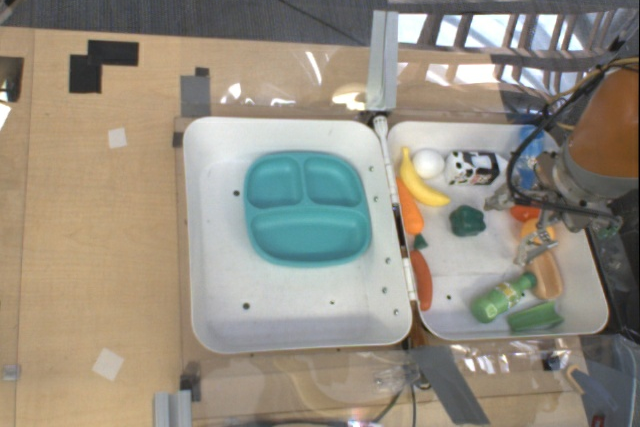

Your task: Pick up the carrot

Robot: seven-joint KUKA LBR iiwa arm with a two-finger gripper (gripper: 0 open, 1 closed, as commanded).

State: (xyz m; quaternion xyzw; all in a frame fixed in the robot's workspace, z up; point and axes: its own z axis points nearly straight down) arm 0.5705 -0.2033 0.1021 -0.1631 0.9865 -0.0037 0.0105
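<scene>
While arm hangs right:
Carrot [411, 218]: left wall, banana [420, 183] above, chili [422, 279] below.
Gripper [540, 237]: finger state unclear.

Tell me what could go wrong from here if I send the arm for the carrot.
1. The carrot lies tight against the right bin's left wall, so one finger may hit the wall rather than slide beside it.
2. The banana touches the carrot's top end and a red-orange piece lies just below; a grasp could catch either instead.
3. The gripper sits across the bin; the green pepper lies along a direct path and may get shoved.
</scene>
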